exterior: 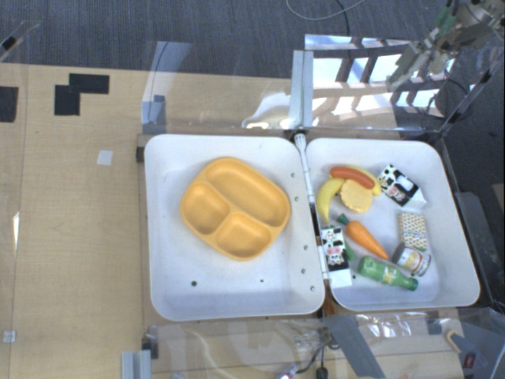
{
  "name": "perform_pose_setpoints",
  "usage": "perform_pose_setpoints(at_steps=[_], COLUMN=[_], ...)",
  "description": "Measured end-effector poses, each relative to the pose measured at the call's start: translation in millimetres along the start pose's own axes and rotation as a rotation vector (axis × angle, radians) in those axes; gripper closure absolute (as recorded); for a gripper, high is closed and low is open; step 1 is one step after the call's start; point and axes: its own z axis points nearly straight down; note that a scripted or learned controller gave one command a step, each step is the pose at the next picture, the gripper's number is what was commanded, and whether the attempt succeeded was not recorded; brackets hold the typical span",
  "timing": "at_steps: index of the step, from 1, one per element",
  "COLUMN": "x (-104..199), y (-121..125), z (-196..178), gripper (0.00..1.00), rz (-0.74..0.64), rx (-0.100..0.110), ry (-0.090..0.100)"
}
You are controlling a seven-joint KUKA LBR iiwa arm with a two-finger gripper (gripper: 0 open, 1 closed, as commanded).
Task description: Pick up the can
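Can [413, 260] lies in right bin [450, 181], near its front right corner. Gripper [442, 34] sits well apart beyond the bin's far edge; its state cannot be told.

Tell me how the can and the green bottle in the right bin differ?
The can is short and stubby, mostly silvery with a dark label; the green bottle is long and slim. The can sits nearer the bin's right wall, below a patterned box, while the bottle stretches leftward toward the carrot. Both lie close together near the right bin's front edge.
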Motion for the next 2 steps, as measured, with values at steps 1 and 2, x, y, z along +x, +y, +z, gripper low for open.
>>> perform_pose_setpoints(at_steps=[1, 2], x=[10, 54], y=[-43, -82], z=[37, 35], gripper=[0.0, 0.0], rz=[-0.536, -0.158], rx=[0.021, 0.024], ry=[0.021, 0.018])
